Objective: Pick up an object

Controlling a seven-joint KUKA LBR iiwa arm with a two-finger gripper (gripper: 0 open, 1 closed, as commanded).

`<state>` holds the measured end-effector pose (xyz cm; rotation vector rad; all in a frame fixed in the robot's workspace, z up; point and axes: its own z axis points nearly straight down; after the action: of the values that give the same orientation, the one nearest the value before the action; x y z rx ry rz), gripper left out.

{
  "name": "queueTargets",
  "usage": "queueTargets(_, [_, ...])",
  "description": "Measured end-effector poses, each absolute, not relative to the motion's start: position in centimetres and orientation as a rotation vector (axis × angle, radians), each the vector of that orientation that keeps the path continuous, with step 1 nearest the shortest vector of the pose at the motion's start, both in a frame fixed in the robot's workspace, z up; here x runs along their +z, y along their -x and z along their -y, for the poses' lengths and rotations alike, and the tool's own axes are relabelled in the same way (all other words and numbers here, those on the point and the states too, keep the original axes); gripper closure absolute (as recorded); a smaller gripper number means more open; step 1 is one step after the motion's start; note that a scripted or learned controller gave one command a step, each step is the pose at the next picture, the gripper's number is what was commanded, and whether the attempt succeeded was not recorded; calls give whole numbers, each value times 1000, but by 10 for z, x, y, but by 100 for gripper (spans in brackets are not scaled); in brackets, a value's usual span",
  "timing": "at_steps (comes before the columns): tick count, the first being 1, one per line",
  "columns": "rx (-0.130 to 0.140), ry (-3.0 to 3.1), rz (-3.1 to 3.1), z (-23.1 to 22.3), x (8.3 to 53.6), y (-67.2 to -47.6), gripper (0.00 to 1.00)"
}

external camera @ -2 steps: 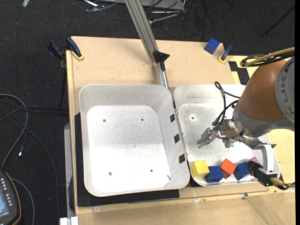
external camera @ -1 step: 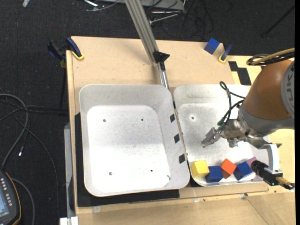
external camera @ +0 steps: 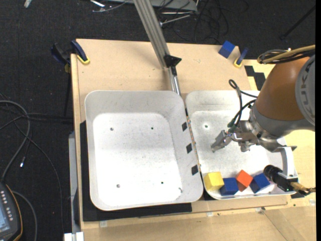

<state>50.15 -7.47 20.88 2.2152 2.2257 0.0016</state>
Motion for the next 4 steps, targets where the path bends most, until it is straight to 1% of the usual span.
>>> queueTargets(1, [0, -2215, -2233, 13, 194, -489, 0])
queueTargets(2, [-2, -2225, -2218, 40, 195, -489, 0])
queueTargets(3, [-1, -2223, -2220, 39, 195, -489, 0])
queueTargets(4, [1, -2215, -2228, 12, 195, -490, 0])
